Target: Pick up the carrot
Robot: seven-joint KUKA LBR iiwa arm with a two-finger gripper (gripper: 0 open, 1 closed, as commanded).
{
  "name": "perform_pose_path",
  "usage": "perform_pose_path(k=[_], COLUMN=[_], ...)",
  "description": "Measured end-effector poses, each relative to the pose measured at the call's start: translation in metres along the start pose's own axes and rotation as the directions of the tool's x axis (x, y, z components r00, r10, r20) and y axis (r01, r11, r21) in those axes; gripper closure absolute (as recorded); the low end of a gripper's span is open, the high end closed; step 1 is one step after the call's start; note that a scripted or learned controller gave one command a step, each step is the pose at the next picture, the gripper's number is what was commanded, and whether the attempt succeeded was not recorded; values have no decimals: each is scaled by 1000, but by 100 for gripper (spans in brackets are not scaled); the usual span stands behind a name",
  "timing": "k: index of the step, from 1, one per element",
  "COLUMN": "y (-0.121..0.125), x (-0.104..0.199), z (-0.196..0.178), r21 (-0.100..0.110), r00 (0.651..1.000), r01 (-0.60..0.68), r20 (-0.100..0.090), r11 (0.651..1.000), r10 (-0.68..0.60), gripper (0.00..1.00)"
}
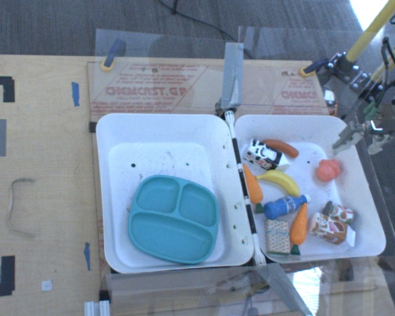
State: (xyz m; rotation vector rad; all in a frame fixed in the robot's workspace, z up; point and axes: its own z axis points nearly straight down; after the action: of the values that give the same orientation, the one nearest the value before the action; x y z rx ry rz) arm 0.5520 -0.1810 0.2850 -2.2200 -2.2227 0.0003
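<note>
The carrot (pixel 299 223) is lying nearly upright in the right bin (pixel 375 232), its long axis tilting slightly, well below-left of the gripper (pixel 359 139), beside a blue bottle (pixel 284 207). The gripper is hovering over the bin's right rim, fingers spread open and holding nothing.

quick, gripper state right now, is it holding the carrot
Gripper: cannot be told whether open or closed; it hangs over the right bin's far right edge with nothing visibly in it. A carrot lies in that bin.
</note>
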Motion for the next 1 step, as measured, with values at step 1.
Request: perform_pose_path(k=[1], y=[-18], x=[5], z=[-31], r21=[-3], r00=[985], r01=[-174], r20=[2], r11=[985], r10=[174], gripper=[0])
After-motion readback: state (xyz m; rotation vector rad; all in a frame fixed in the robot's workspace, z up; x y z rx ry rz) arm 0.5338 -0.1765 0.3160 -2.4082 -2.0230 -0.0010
